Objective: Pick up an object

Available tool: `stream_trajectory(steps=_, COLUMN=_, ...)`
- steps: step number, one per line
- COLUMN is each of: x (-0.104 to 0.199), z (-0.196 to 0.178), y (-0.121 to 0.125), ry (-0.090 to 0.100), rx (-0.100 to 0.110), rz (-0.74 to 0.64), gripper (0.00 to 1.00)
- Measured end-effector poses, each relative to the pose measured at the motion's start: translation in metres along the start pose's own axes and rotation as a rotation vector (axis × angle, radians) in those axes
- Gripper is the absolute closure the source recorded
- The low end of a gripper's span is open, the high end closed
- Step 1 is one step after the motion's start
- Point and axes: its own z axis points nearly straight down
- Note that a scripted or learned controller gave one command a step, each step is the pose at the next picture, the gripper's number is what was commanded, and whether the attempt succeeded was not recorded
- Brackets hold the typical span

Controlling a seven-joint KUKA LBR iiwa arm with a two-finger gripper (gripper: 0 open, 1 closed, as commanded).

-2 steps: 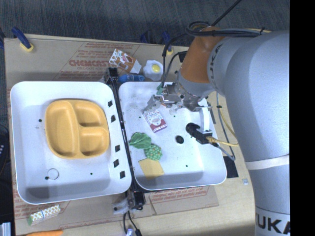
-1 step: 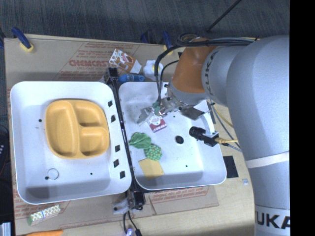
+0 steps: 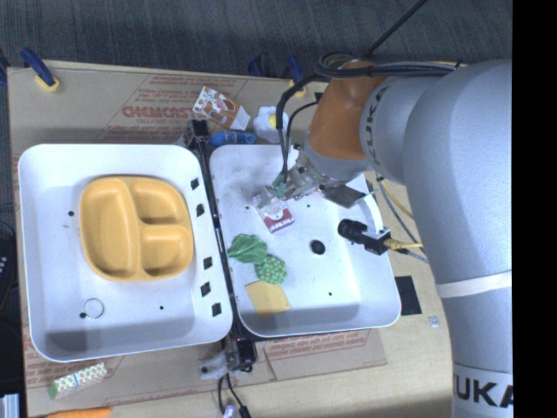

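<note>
Gripper (image 3: 277, 195): reaching into the right bin (image 3: 370, 299); finger state cannot be told.
Red-and-white packet (image 3: 278, 221): lying just under the gripper.
Green leafy toys (image 3: 258, 259): sitting nearby.

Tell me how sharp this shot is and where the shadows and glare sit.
Camera view: lighting soft and even; the yellow divided tray looks slightly blurred with a mild sheen; the arm casts a faint shadow on the right bin; the small items near the tool are too soft to identify.
</note>
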Motion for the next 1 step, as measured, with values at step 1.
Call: stream_trajectory(steps=1, x=0.0767, z=-0.0848, y=-0.0278, ry=0.011, rx=0.009, rz=-0.047, gripper=1.00)
